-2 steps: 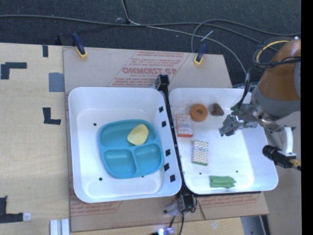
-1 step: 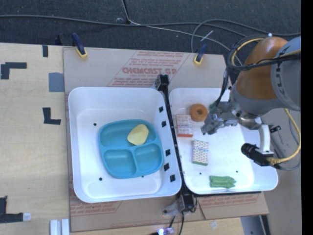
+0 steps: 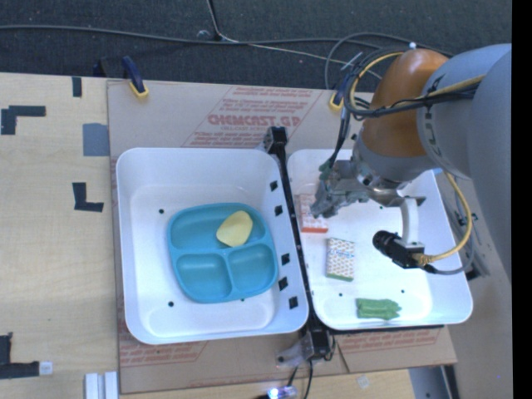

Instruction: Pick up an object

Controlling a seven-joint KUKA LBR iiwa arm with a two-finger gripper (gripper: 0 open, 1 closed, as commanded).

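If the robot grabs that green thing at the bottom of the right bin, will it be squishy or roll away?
The green thing looks lumpy and wrinkled, so it is probably soft and may squash a little when pinched. It lies low and flat on the right bin, so it likely won't roll. It looks small and light, so a push from the gripper would probably slide it.

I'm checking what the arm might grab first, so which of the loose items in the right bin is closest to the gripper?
The small white patterned packet. It lies just below the gripper, mid-bin, while the green item sits farther off at the bin's near edge.
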